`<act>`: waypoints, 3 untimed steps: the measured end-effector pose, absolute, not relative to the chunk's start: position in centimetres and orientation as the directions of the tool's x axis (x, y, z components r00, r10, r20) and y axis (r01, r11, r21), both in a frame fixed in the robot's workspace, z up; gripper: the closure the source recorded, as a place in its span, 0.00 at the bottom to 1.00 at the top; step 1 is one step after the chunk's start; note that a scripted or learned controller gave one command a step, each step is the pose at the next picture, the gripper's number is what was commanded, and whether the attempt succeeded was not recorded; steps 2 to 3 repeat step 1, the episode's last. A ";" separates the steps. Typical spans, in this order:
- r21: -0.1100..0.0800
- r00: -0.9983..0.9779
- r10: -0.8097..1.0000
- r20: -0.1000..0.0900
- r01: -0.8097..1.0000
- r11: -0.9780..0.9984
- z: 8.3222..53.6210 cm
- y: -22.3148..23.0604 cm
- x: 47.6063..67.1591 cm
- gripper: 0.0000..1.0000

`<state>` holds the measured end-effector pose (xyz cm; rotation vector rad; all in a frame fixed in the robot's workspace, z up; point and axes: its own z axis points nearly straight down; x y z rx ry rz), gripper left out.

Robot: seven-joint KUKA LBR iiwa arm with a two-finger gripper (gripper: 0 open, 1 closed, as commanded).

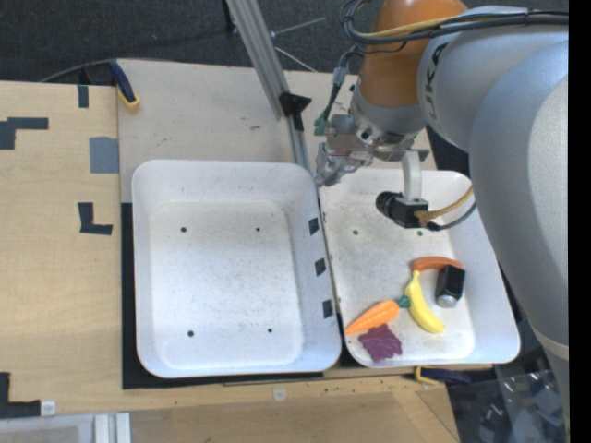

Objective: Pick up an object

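My gripper (pixel 330 167) hangs over the far left corner of the right bin (pixel 489 340), near the divide between the two bins. Nothing shows between its fingers. At the near end of that bin lie an orange carrot (pixel 372 317), a purple grape bunch (pixel 380 342), a yellow banana (pixel 422 306), a black cylinder (pixel 450 284) and a small orange-red piece (pixel 434 263). These objects lie well toward the front of the bin from the gripper.
The left bin (pixel 152 247) lies beside the right one. A slanted metal rail (pixel 263 53) runs down from the top to the bins' far edge. The grey arm with its orange band (pixel 406 26) fills the upper right. A black cable fitting (pixel 402 209) hangs over the right bin.
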<state>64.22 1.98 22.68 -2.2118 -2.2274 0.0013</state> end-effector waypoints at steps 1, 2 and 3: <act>0.000 -0.007 1.000 0.002 1.000 0.007 23.7 6.9 65.2 1.00; 0.000 -0.007 1.000 0.002 1.000 0.007 23.7 6.9 65.2 1.00; 0.000 -0.007 1.000 0.002 1.000 0.007 23.7 6.9 65.2 1.00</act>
